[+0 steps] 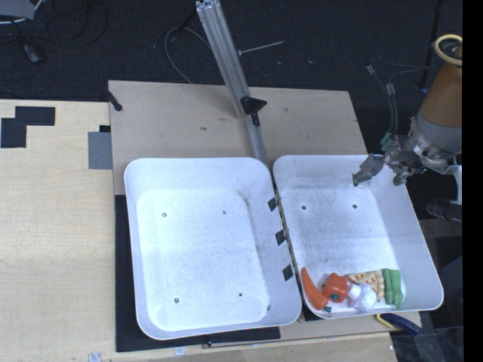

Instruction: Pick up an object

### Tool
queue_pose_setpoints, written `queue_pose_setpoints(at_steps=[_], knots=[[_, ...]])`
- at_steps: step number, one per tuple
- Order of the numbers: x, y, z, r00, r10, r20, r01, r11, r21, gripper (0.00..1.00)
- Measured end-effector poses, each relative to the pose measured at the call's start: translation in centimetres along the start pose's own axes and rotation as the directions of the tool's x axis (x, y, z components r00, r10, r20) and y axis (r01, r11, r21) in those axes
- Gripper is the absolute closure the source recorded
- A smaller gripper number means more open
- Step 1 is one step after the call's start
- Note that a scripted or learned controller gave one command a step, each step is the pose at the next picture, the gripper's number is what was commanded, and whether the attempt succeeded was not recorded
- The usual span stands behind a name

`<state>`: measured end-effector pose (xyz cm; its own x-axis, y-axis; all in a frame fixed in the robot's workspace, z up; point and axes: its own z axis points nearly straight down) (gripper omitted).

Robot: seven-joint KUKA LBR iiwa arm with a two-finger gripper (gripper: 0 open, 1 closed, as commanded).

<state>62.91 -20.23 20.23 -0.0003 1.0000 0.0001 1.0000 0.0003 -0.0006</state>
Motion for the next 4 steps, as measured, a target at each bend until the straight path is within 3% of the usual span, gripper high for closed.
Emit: queue_pose_setpoints(at_steps=[1, 2, 3, 4], knots=[[2.2, -6.5, 3.7, 1.000, 0.001, -0.001, -0.001, 1.000, 0.003, 0.00], [8.0, -10.1, 11.6, 1.000, -0.001, 0.001, 0.001, 1.000, -0.001, 0.00], [14.5, -10.5, 1.1, 1.000, -0.005, -0.001, 0.005, 1.000, -0.009, 0.00], [14.2, -10.7, 0.6, 1.000, 0.001, 0.000, -0.001, 1.000, 0.000, 1.00]])
